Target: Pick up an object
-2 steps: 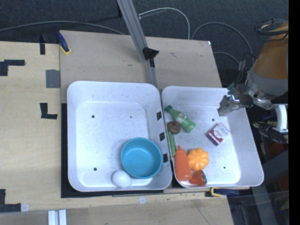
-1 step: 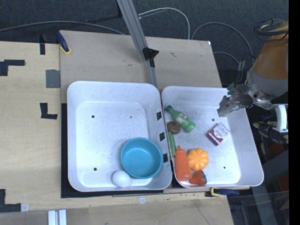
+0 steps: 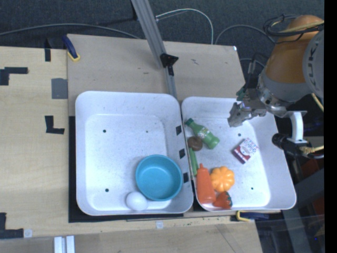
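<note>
- The pincer (image 3: 238, 115) hangs over the right bin's (image 3: 274, 194) far end; whether it is apart or together I cannot tell.
- A green bottle (image 3: 202, 133), red packet (image 3: 245, 150) and orange pumpkin (image 3: 222, 178) lie below it.

Gripper (image 3: 238, 115) over right bin (image 3: 281, 186) at 1 o'clock, green bottle (image 3: 202, 133) at 10, blue bowl (image 3: 158, 176) in left bin (image 3: 92, 152) at 5

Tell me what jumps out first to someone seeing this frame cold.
Probably the blue bowl at the near edge of the left bin, with a white ball touching its near-left side. Next, the bright cluster in the right bin: an orange pumpkin beside an orange bottle, and a green bottle further back. The gripper hangs over that bin's far right part.
</note>
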`<action>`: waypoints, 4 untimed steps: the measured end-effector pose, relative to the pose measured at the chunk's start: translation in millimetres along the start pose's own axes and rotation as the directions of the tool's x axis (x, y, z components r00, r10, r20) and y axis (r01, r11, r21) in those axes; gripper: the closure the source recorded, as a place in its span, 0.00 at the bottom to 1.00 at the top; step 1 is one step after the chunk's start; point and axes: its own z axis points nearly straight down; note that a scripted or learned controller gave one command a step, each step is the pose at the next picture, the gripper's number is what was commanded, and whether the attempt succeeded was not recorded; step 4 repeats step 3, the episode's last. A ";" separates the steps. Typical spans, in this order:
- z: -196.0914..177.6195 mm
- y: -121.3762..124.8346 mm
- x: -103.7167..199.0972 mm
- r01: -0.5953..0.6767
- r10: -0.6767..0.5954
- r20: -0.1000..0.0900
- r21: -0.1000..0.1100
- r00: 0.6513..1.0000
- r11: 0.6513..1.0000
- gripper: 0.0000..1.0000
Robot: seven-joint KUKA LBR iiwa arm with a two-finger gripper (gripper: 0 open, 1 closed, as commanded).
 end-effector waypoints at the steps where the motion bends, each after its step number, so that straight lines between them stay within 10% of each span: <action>1: 1.2 19.2 43.5 0.000 0.000 0.000 0.000 1.000 1.000 1.00; 3: 8.3 30.4 151.7 0.000 0.000 0.001 0.001 1.000 1.000 1.00; 4: 8.3 30.4 151.7 0.000 0.000 0.001 0.001 1.000 1.000 1.00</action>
